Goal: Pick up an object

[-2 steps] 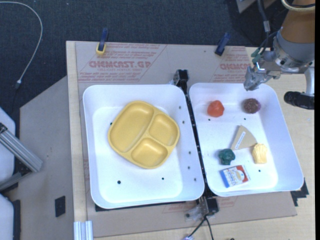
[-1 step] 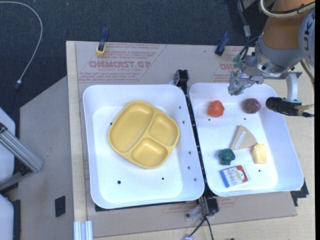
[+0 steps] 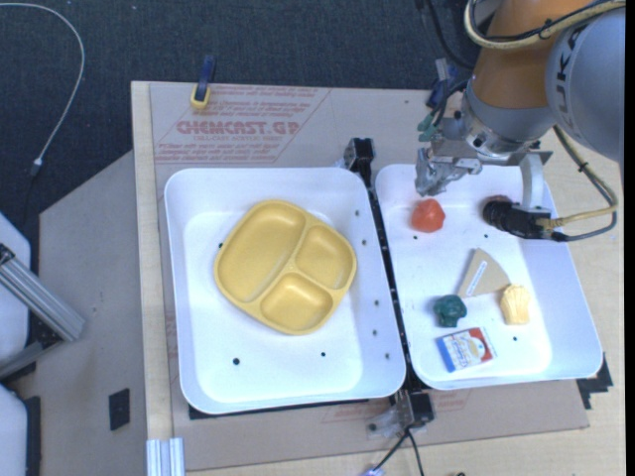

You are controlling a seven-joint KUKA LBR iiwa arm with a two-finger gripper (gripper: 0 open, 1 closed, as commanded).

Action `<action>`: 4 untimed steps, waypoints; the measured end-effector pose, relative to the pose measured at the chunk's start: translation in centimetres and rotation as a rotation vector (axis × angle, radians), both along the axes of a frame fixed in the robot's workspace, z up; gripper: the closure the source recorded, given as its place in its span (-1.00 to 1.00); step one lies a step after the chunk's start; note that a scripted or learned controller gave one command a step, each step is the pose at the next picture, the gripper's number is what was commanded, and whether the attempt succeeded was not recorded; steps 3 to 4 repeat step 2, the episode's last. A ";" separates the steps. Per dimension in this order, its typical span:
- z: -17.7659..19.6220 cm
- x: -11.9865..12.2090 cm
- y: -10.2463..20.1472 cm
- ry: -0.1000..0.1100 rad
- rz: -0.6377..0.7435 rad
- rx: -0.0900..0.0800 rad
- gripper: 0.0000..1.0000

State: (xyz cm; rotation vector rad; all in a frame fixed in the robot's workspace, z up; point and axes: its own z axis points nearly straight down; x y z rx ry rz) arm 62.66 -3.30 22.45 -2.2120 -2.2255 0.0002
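Hovering over the far end of the right bin (image 3: 556, 365), my gripper (image 3: 434, 179) hangs just above the red ball (image 3: 428, 216), gripping nothing. Nearer lie a tan wedge (image 3: 479, 272), green lump (image 3: 449, 309), yellow block (image 3: 514, 303) and a red-and-blue packet (image 3: 464, 348), its print unreadable. Beyond the left bin (image 3: 198, 365) holding the yellow divided plate (image 3: 285, 265), board (image 3: 238, 122) lettering reads roughly "CHEMCAST GP".

Before me two shallow white bins, the left bin (image 3: 298, 365) and the right bin (image 3: 561, 266), sit side by side on a brown board (image 3: 149, 226) with red lettering. A blue clamp (image 3: 203, 82) grips its far edge. A metal rail (image 3: 35, 291) lies left.
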 end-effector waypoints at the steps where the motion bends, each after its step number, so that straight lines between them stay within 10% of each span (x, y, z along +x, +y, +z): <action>1: 1.0 0.1 5.2 -0.005 0.000 0.000 1.00; 2: 1.7 -0.3 10.2 -0.005 -0.001 -0.001 1.00; 4: 1.7 -0.3 10.2 -0.005 -0.001 -0.001 1.00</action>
